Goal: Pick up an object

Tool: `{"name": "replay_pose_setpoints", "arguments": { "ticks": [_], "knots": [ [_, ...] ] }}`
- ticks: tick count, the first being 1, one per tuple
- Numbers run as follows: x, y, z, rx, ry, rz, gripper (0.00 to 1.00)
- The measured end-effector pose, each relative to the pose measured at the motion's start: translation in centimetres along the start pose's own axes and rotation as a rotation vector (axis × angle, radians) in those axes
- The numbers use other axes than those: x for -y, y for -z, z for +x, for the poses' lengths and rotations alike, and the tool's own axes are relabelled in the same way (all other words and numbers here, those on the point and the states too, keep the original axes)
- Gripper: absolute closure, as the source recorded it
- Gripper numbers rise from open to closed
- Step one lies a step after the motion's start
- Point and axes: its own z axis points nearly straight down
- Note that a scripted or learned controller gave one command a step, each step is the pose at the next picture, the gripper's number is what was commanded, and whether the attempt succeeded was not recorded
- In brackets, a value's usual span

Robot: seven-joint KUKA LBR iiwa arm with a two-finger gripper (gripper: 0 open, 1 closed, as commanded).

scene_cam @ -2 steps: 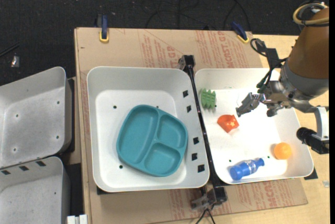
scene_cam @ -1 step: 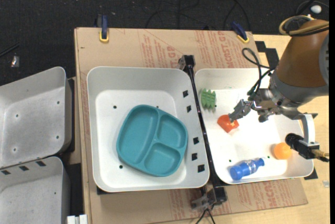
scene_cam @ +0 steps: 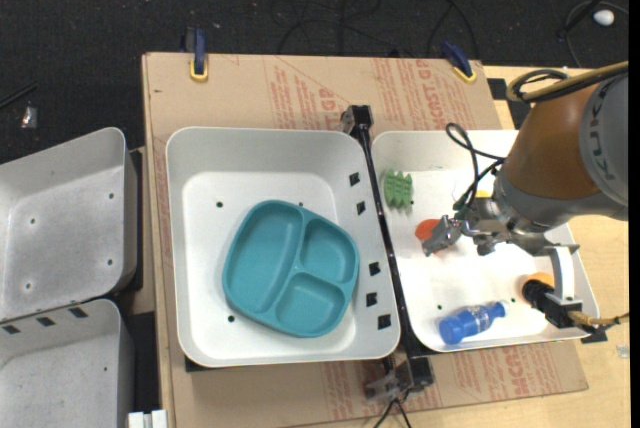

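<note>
Front clamp [scene_cam: 400, 378]: dark fitting at the near edge of the bench [scene_cam: 260, 86], below the seam between the two bins; its form is hard to make out.
Blue bottle [scene_cam: 470, 321]: lies on its side near the front wall of the right bin [scene_cam: 440, 286], cap end pointing right, well apart from the gripper.
Teal plate [scene_cam: 290, 268]: three-compartment dish lying flat in the left bin [scene_cam: 200, 216], toward the front and centre, fully in view.
Divider [scene_cam: 375, 216]: black strip running front to back where the two bins meet.
Gripper [scene_cam: 445, 238]: low over the middle of the right bin, reaching leftward; seen from above and partly masked by the wrist, so whether it is open or closed cannot be told.
Red object [scene_cam: 428, 228]: small reddish piece just beside the left tip of the gripper, touching or nearly so; too small to name, and it cannot be told whether anything has hold of it.
Green object [scene_cam: 400, 188]: small ridged piece near the back left of the right bin, close to the divider, apart from the gripper.
Arm [scene_cam: 560, 166]: orange band and grey housing over the right side of the right bin, hiding part of the bin's floor and right wall; cut off by the frame edge.
Grey trays [scene_cam: 60, 216]: two pale perforated panels to the left of the bench, cropped at the frame edge.
Rear clamps [scene_cam: 197, 51]: blue-and-yellow clips on the far edge of the bench.
</note>
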Motion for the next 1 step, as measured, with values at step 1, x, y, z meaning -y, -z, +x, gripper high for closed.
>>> {"name": "replay_pose_setpoints", "arguments": {
  "ticks": [1],
  "knots": [
    [0.08, -5.02, 0.06, 0.000, 0.001, -0.001, 0.00]
  ]
}}
